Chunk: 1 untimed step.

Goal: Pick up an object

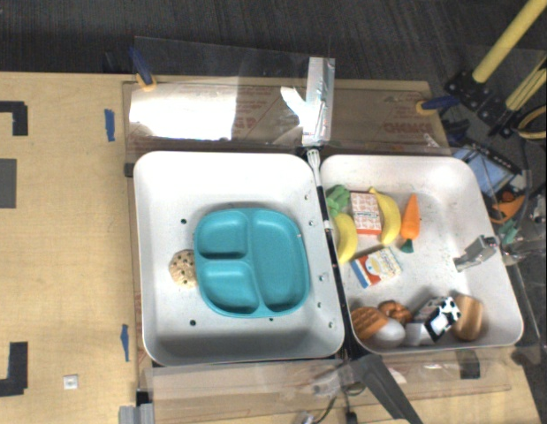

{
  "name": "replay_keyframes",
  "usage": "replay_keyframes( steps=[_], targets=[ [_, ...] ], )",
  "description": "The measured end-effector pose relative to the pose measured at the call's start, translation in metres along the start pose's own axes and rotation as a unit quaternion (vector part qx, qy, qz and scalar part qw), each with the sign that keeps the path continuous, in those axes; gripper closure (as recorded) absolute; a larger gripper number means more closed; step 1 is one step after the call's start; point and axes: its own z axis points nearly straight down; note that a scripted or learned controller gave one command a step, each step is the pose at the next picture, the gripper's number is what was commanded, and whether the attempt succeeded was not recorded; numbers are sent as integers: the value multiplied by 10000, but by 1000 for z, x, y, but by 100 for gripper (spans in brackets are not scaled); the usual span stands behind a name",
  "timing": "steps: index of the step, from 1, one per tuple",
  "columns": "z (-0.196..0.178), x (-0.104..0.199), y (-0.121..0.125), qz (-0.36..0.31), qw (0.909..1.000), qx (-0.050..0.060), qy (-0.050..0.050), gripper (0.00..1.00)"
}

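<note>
Nothing has been picked up yet, as far as the camera view shows. The metal two-finger gripper (479,253) sits low at the right rim of the right-hand shallow white bin (450,170); no object lies between its tips, but whether they stand apart or closed I cannot tell (the end is small and blurred).

The candidates are all resting in that bin — a yellow toy banana (345,237), a small red-and-white carton (365,213), an orange toy carrot (410,217), and near the front wall a brown bread-like piece (371,320) beside a black-and-white cow-patterned item (443,313). The left-hand white bin (158,184) holds a teal divided plastic plate (253,261) with a speckled round cookie (182,268) touching its left edge.

My judgement: the whole grasp remains — choosing, descending, closing, lifting.
</note>
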Motion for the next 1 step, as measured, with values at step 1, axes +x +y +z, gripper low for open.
replay_keyframes(
  steps=[1],
  targets=[
    [119,73,6,56,10000,4,22,0]
  ],
)
